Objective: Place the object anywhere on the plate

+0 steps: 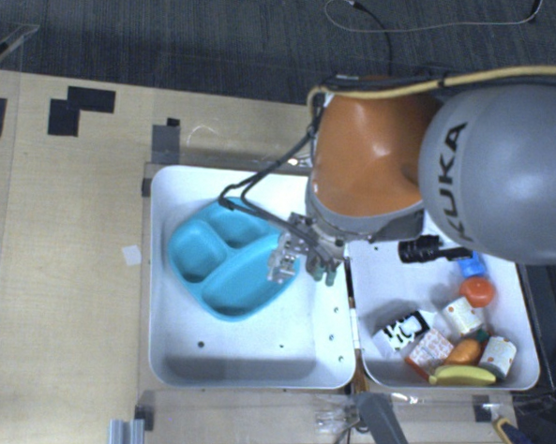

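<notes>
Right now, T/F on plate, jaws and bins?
1. The blue plate lies in the left bin. True.
2. The plate is one flat dish. False: it has compartments.
3. The gripper hangs over the plate's right edge. True.
4. A banana lies on the plate. False: it is in the right bin, near its front edge.
5. The right bin holds several small items. True.
6. The arm reaches in from the left of the view. False: from the right.
</notes>
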You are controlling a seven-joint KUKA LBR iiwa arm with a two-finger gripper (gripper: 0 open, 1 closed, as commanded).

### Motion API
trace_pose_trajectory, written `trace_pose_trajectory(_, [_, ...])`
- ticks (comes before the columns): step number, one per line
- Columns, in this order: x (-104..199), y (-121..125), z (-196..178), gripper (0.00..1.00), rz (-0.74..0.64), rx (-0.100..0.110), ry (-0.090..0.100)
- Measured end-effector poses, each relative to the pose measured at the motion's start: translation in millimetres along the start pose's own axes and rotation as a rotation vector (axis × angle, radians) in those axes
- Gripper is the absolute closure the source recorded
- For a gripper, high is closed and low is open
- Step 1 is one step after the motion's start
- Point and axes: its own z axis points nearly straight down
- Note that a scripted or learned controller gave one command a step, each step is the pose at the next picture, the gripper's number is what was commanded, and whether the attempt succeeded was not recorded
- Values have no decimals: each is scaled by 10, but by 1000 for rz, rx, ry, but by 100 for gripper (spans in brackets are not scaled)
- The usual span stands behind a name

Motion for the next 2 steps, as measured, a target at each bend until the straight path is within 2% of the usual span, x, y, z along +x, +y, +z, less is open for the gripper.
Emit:
trace_pose_trajectory(1, [-832, -178, -583, 100, 9, -2, -5])
trace_pose_trajectory(2, [-564, 54, 389, 100, -228, 0, 0])
